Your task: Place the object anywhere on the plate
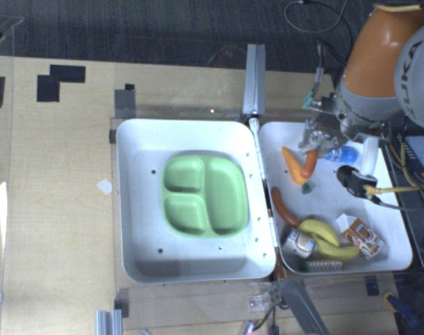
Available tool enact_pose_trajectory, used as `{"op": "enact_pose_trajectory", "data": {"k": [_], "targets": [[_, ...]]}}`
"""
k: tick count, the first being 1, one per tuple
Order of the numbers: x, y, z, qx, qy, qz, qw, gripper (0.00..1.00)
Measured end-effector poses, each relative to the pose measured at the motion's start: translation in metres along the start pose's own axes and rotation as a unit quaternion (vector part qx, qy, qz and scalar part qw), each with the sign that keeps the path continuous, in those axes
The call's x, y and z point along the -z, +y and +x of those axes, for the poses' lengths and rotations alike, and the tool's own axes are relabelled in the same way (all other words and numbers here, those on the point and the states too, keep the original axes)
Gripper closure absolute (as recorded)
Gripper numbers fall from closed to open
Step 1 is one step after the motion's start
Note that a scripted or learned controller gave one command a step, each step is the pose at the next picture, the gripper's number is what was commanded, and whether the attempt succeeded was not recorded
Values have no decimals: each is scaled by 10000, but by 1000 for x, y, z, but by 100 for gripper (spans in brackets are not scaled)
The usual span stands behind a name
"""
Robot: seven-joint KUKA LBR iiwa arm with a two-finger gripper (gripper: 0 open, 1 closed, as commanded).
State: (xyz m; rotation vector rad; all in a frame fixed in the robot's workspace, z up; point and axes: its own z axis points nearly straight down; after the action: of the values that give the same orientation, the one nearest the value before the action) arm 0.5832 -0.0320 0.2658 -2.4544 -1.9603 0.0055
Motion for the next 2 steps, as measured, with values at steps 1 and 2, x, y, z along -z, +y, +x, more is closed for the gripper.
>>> {"op": "enact_pose_trajectory", "data": {"k": [1,2], "targets": [[-18,-44,62,387,2,11,9992,100],[-85,-54,119,581,2,13,9983,100]]}}
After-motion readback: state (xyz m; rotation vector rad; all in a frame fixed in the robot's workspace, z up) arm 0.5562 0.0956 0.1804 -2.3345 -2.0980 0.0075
